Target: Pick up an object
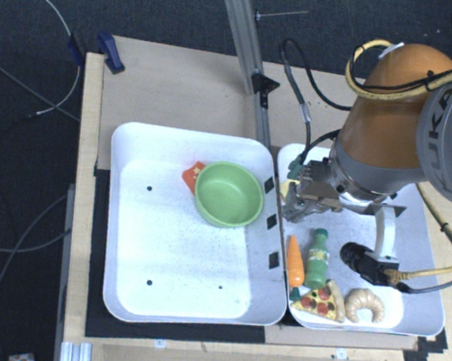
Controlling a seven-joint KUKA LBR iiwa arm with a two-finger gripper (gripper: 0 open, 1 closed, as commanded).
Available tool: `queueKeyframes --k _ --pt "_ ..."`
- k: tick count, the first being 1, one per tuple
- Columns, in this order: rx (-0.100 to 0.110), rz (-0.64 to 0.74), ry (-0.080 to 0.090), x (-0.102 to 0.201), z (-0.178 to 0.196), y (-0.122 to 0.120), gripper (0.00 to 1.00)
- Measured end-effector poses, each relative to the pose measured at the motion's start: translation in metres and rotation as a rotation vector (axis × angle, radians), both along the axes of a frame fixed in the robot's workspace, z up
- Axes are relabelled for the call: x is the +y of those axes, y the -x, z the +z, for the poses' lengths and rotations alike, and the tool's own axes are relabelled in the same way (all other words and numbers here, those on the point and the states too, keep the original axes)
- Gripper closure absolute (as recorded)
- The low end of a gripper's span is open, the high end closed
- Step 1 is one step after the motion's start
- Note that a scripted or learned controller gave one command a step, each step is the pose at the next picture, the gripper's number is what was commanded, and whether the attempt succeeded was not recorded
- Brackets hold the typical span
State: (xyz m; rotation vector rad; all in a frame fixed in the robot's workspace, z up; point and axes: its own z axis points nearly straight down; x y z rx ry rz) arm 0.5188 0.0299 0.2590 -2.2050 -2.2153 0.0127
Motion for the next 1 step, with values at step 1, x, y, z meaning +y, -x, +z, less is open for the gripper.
queueKeyframes --k 1 --pt "-0.002 0.001 0.002 0.062 -0.0065 0.0011 1.0"
